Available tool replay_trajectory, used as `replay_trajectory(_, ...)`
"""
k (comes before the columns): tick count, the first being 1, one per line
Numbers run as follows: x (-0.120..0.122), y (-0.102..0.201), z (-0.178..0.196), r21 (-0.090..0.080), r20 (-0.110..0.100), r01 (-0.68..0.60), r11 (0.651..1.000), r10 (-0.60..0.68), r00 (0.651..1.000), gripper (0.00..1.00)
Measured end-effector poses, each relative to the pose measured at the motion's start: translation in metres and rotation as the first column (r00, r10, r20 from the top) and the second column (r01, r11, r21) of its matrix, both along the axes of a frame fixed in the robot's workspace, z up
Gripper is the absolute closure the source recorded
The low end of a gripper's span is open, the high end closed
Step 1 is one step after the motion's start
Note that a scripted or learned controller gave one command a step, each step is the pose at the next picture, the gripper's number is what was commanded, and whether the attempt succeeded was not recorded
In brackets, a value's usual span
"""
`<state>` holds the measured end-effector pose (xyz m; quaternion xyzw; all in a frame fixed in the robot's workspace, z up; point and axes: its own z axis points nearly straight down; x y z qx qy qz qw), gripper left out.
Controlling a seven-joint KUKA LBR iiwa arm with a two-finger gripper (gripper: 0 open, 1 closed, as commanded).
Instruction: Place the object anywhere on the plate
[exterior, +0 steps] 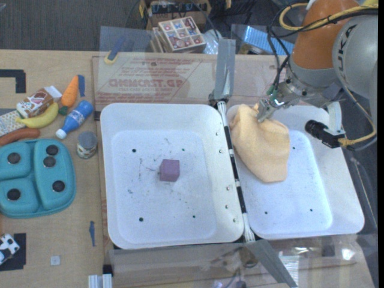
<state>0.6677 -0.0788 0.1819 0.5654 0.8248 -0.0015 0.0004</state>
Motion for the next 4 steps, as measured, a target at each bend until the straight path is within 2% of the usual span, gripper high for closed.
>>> replay_trajectory(1, 0.0, 0.0, 0.0, 0.001, 0.001, 0.0, 1.0, 0.0, 1.0, 0.0)
replay_trajectory(2, 0.002, 0.0, 0.008, -0.002, 0.004, -0.002, 1.0, 0.002, 1.0, 1.0)
replay_trajectory(3, 0.002, 0.0, 0.008, -0.002, 0.004, -0.002, 1.0, 0.002, 1.0, 0.0)
replay_trajectory(4, 0.004, 0.0, 0.016, -0.004, 0.006, -0.004, 1.0, 0.004, 1.0, 1.0)
